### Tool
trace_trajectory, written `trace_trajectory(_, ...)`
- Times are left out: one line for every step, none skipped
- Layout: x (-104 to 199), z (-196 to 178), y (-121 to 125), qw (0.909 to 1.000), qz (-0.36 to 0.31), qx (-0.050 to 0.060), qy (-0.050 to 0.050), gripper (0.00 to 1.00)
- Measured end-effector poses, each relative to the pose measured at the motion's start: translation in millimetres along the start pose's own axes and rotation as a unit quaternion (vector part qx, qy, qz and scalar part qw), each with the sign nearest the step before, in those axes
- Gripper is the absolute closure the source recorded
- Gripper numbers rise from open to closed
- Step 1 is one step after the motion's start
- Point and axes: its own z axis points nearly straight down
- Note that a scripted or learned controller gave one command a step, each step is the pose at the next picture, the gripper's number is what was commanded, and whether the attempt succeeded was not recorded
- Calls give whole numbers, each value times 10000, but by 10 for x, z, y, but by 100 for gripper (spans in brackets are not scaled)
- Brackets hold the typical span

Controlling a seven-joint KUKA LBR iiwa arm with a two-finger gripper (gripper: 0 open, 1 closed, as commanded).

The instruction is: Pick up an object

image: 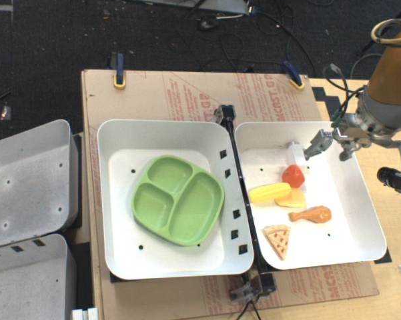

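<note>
Gripper [333, 145] hovering spread and empty over the right bin [360, 199], above and right of the red tomato [293, 176]. Approaching, apparently, not yet grasping. Lying beside the tomato: yellow corn [269, 193], cheese wedge [291, 201], drumstick [311, 214], pizza slice [278, 239]. Next, probably: descending toward the tomato, closing squarely around it.
</note>
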Motion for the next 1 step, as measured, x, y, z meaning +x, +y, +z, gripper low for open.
trace_trajectory(6,-81,29,10000,-16,-67,-13,0)
